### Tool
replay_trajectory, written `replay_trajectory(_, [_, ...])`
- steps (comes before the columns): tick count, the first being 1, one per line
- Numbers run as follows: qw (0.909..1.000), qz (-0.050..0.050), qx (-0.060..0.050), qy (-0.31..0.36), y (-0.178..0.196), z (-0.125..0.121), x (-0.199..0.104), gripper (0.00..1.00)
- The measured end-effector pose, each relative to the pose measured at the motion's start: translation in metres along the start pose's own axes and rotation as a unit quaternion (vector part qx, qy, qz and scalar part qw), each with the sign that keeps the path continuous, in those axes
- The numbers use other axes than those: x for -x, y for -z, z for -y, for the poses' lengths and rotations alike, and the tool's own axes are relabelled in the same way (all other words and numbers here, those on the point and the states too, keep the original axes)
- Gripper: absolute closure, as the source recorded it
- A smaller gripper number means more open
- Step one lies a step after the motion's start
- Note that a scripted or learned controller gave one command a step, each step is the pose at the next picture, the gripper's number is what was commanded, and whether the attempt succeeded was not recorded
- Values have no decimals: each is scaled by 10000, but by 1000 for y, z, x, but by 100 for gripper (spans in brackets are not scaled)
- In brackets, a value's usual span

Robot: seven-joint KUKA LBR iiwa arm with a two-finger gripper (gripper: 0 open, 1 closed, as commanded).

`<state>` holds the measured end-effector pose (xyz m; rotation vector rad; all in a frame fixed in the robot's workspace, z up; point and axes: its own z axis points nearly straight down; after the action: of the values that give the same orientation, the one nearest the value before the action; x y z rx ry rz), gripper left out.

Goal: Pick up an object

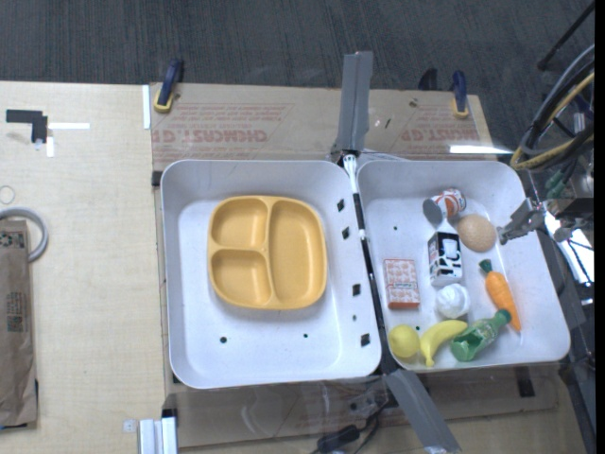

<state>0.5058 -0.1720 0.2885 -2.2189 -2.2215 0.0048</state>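
The right bin holds several small objects. A red and white can lies at the back, with a tan egg-shaped piece beside it. Below them lie a black and white carton, a red and white box, a white round lid and an orange carrot. Along the front lie a yellow lemon, a banana and a green bottle. My gripper hangs at the bin's right rim, just right of the egg-shaped piece, touching nothing that I can see.
The left bin carries a yellow divided plate. A grey bar stands behind the seam between the bins. Cables and arm parts crowd the right edge. A brown paper bag lies on the far left bench.
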Motion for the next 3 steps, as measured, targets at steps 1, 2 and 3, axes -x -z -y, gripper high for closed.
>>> replay_trajectory(1, [9926,-1,8,1214,-85,-4,48,0])
replay_trajectory(2, [9950,-27,22,1000,-187,5,46,0])
replay_trajectory(3, [9952,-11,17,978,-179,5,47,100])
